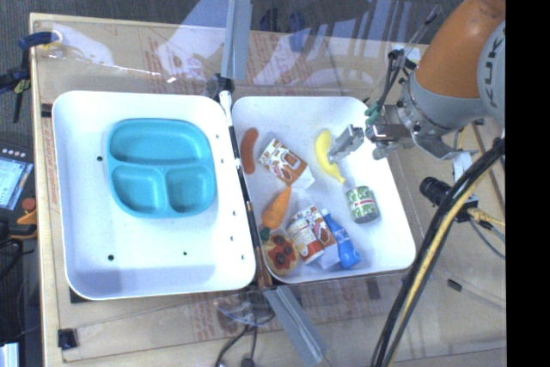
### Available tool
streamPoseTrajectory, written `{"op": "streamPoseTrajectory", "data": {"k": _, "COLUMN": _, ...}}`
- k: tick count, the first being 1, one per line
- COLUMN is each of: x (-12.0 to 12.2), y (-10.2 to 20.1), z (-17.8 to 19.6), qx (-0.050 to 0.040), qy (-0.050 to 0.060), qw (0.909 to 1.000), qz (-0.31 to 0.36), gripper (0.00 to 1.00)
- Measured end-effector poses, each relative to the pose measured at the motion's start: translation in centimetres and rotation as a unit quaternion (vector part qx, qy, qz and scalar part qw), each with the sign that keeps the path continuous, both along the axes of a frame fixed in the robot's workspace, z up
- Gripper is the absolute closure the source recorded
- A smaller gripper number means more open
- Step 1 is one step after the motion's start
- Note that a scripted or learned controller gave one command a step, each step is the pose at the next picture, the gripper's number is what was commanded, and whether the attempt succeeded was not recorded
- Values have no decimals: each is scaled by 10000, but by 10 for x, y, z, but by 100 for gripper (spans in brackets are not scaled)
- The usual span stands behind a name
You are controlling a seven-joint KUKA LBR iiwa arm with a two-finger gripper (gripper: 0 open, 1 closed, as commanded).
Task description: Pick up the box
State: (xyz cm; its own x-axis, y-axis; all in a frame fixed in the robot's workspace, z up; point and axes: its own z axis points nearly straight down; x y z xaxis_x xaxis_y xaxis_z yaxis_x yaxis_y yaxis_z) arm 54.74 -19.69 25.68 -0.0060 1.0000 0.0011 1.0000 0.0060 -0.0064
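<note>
Nothing picked yet, as far as I can judge. Task looks barely started: approach under way at most, grasp and lift both left.

Nearest the camera, front edge of the right bin (391, 262): a pile of a round patterned piece (280, 253), a red-and-white packet (311, 235) and a blue packet (342, 247), all touching or overlapping. Just behind them, an orange carrot (277, 207) lying at a slant near the divider between the bins. To its right, a small green-labelled can (363, 204) on its side, standing apart from the pile.

Middle of the bin: the box (283, 162), small carton, red, white and brown print, lying flat on the bin floor, tilted relative to the bin walls. Nothing is on top of it. A brown sausage (249, 149) lies just to its left, close but I can't tell if touching. A yellow banana (325, 155) lies to its right, a gap between them.

The hand (345, 143) hovers over the banana's far side, to the right of the box and apart from it. Can't tell whether it's open or closed from this angle; nothing visibly held.

Left bin (77, 185) carries a blue divided tray (161, 165), not relevant to the pick.

Left to do: shift the hand left over the box, descend, close, lift. Risk: the sausage and banana sit close on both sides, so little room for finger placement.

Far side: bare worktop (129, 56) behind the bins.
</note>
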Motion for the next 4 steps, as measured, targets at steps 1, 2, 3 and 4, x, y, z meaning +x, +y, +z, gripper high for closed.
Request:
{"op": "streamPoseTrajectory", "data": {"k": 1, "x": 12, "y": 49, "z": -168, "qx": 0, "qy": 2, "qw": 9996, "qz": 295, "gripper": 0}}
{"op": "streamPoseTrajectory", "data": {"k": 2, "x": 90, "y": 24, "z": -60, "qx": -7, "qy": -34, "qw": 9999, "qz": 157, "gripper": 0}}
{"op": "streamPoseTrajectory", "data": {"k": 3, "x": 92, "y": 28, "z": -167, "qx": 8, "qy": -10, "qw": 9957, "qz": 929, "gripper": 0}}
{"op": "streamPoseTrajectory", "data": {"k": 4, "x": 92, "y": 30, "z": -158, "qx": 10, "qy": 2, "qw": 9954, "qz": 958, "gripper": 100}}
